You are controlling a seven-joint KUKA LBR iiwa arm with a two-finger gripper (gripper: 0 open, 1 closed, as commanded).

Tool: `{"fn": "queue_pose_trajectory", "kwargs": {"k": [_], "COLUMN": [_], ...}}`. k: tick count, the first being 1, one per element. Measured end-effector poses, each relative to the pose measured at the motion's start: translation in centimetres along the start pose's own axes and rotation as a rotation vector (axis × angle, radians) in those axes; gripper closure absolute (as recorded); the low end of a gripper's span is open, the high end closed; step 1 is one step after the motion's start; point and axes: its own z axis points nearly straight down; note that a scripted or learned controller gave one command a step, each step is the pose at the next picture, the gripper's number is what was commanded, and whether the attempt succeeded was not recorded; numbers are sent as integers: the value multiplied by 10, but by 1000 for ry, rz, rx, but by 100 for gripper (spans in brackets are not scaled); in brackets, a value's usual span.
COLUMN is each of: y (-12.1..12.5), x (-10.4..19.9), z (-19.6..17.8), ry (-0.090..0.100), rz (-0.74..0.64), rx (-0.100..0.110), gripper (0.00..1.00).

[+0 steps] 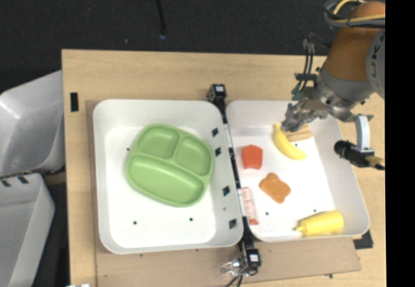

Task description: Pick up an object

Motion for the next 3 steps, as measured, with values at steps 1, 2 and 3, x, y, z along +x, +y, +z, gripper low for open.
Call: {"fn": "queue_pose_trajectory", "kwargs": {"k": [1,2,3], "y": [7,8,4], "x": [-5,-6,47], "z": [-46,-63,-57], "ry": [0,1,2], "rz": [-8,-11,-13], "rx": [-1,2,6], "gripper": [100,100,100]}}
